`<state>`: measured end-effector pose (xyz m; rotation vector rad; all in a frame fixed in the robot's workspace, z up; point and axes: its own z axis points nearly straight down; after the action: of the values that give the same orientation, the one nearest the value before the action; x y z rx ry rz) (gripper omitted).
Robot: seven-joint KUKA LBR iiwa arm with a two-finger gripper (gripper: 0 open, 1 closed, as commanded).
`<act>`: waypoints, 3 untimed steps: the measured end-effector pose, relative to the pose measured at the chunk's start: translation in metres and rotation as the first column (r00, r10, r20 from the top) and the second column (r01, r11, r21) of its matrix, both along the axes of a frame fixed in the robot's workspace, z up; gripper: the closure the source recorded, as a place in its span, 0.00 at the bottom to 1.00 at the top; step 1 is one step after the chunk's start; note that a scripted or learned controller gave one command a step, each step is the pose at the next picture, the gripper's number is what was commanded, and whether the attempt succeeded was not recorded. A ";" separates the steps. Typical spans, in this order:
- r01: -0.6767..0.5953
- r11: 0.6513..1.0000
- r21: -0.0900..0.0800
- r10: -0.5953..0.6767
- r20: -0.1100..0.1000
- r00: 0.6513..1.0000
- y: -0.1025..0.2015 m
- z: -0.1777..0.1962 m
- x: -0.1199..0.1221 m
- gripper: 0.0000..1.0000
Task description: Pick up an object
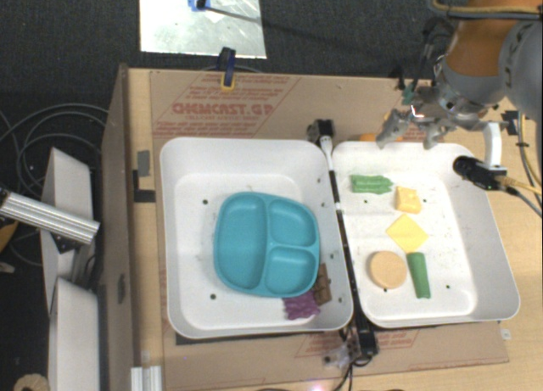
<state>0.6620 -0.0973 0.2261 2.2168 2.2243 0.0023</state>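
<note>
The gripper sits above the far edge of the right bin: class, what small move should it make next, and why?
Probably move toward the near side and descend over the green piece. The gripper hangs open above the right bin's far rim with nothing between its fingers, and that piece is the closest object, lying apart from the yellow blocks.

The grey arm (501, 33) is running off the picture's top right corner and right edge, so its upper links are being cut away, and the gripper (411, 129) hanging over the far edge of the right bin (492, 237) is showing too blurred to tell how its fingers are standing. The teal divided plate (265, 243) in the left bin (191, 211) is overlapping a purple object (299, 306) and a brown one (323, 287) at its near right edge, leaving both too small and too covered to name. An orange thing (366, 136) is peeking out behind the right bin's far left corner, mostly hidden by the rim.
</note>
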 end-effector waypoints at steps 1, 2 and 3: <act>0.003 1.000 0.001 -0.003 -0.009 1.000 0.005 -0.071 -0.039 0.00; 0.008 1.000 0.000 -0.008 -0.011 1.000 -0.026 -0.131 -0.108 0.00; 0.004 1.000 0.001 -0.004 -0.006 1.000 -0.031 -0.143 -0.142 0.00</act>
<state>0.5202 -0.1284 0.0832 2.2248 2.2232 -0.0029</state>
